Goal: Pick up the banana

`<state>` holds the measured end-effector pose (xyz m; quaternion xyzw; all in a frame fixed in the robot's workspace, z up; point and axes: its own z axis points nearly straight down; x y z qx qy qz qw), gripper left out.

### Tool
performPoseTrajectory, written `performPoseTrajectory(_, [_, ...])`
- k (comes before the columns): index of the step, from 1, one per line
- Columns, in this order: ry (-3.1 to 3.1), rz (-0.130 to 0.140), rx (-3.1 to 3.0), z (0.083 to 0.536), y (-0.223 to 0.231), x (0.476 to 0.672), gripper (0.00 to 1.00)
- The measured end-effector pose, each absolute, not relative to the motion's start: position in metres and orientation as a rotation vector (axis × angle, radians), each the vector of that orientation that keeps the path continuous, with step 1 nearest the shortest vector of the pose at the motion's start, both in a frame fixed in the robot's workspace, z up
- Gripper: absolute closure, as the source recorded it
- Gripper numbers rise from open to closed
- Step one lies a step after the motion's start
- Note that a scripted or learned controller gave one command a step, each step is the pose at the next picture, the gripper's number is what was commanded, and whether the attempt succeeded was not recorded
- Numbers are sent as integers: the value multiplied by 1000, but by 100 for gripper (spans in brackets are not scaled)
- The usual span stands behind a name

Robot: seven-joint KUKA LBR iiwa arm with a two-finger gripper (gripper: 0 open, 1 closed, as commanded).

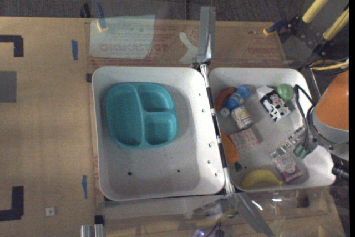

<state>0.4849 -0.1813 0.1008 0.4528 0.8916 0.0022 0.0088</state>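
The yellow banana [260, 178] lies on its side at the near edge of the right bin [321, 172], close to the front wall. My gripper [295, 144] hangs over the right part of that bin, up and to the right of the banana and apart from it. Nothing can be seen held in it. The grey arm with its orange band [337, 102] comes in from the right edge.
A pink packet [289, 167] lies just right of the banana, below the gripper. An orange carrot [229, 150], a flat card [244, 139], a small jar [242, 117], a blue bottle [239, 96], a cow-print box [274, 106] and a green ball [285, 91] share the right bin. A teal divided plate [141, 115] sits in the left bin [161, 180].
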Motion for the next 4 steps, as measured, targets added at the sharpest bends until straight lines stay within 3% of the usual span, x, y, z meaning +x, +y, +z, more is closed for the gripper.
performPoseTrajectory(1, [2847, 1, 1318, 179, -174, 517, 100])
performPoseTrajectory(2, [2840, 4, 1322, 88, -188, 482, 100])
performPoseTrajectory(3, [2795, 1, 1431, 185, -78, 522, 100])
performPoseTrajectory(4, [3024, 0, 829, 249, -120, 494, 100])
